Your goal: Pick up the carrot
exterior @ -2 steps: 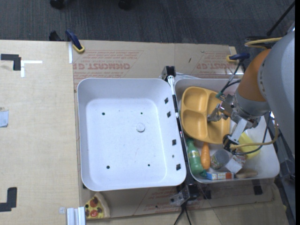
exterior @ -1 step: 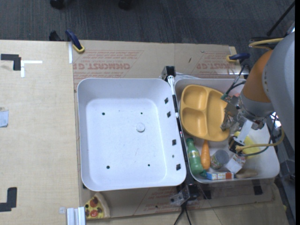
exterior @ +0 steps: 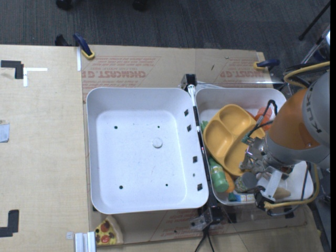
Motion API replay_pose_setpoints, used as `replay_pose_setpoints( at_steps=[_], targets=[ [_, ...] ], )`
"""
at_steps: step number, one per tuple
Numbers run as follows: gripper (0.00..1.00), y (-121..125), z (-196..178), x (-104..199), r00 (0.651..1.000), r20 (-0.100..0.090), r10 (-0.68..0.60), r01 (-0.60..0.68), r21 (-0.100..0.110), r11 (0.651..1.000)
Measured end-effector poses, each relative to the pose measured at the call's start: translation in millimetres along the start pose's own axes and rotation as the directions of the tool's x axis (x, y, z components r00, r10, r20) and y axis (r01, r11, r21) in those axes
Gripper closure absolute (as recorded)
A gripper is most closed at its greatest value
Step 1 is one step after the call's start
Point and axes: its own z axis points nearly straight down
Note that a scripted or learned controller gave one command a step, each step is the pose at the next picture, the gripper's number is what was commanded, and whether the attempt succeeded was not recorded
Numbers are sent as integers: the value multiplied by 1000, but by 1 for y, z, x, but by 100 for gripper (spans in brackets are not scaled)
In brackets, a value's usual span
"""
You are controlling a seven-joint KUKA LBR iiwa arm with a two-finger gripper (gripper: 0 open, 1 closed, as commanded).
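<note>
Cardboard-covered bench, two white bins. Arm low in right bin, gripper beside yellow tray; grip state unclear. Carrot behind tray.

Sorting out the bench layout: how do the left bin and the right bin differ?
The left bin shows a bare white floor with small holes; the right bin holds a yellow divided plate, a green bottle and other items. The arm hangs over the right bin, not the left bin. Both are shallow, white and side by side.
</note>
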Motion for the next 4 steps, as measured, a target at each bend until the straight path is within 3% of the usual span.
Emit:
replay_pose_setpoints(
  at_steps=[1,2,3,4],
  targets=[
    [0,-2,1,2,1000,-2,-5,5,5,1000],
    [0,0,-1,11,913,-13,407,-407,-2,913],
    [100,0,-9,9,913,-8,408,-408,2,913],
    [100,2,-17,8,914,-7,406,-406,4,914]
  ],
)
